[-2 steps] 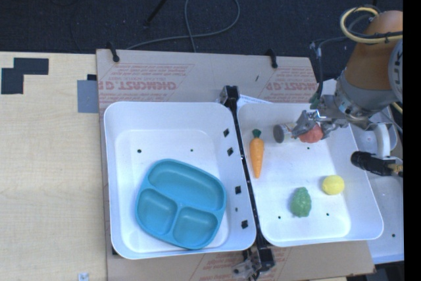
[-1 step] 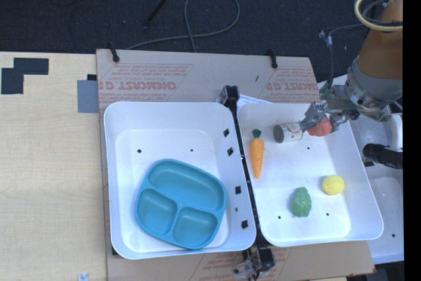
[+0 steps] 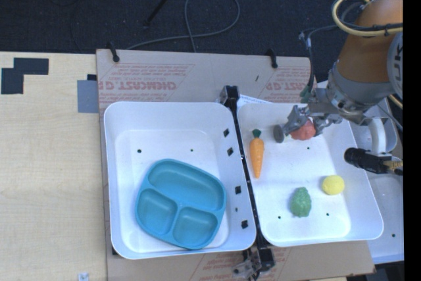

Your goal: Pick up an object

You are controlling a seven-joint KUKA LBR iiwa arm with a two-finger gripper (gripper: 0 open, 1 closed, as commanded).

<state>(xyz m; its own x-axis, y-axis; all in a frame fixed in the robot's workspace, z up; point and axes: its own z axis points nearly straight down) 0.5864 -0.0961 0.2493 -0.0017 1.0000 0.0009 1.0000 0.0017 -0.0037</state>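
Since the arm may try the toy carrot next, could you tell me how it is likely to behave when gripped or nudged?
The toy carrot lies flat in the right bin, clear of the other toys, so a grasp across it looks unobstructed. Its tapered, rounded body would probably roll or pivot if nudged sideways. It looks like smooth moulded plastic, so likely light, stiff and somewhat slippery.

The grey arm (image 3: 368, 56) reaches in from the right, its gripper (image 3: 299, 128) angled down, fingers closed around a red object (image 3: 304, 131).
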